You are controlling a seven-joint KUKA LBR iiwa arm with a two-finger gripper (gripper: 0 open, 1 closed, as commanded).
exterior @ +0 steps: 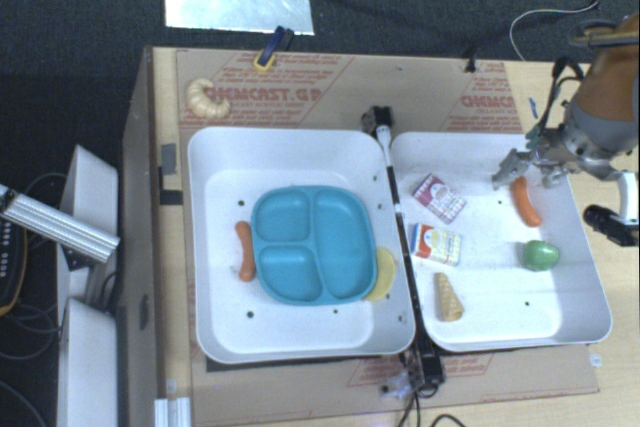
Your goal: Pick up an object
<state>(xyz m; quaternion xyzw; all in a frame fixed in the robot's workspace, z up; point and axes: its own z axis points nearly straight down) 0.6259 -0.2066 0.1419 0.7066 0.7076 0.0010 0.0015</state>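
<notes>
Gripper [528, 167] sits over the far right part of the right shallow white plastic bin [575, 315], arm entering from the right edge; fingers [505, 172] look splayed apart and released, nothing between them, though the view is coarse here. Just beneath and slightly nearer lies a small orange-red sausage-shaped toy [526, 202], tilted, apparently just clear of the fingertips. Nearer, by the right wall, a round green ball-like object [540, 255]. Mid-bin: a small red-and-white printed packet [439, 197], and nearer it a second white packet with red and yellow print [436, 244]. Nearest, a tan cone-shaped piece [448, 297] lying on its side. Left shallow white plastic bin [215, 175] holds a blue four-compartment plastic tray [311, 244] at its centre; a slim orange sausage-shaped toy [244, 251] lies just beside the tray's left edge, and a pale yellow curved slice [384, 274] pokes out from under the tray's right side. Both bins touch along a dark centre divider on the cardboard-covered counter [320, 90]. On the counter, far left, a cream ridged curled object [207, 97].
</notes>
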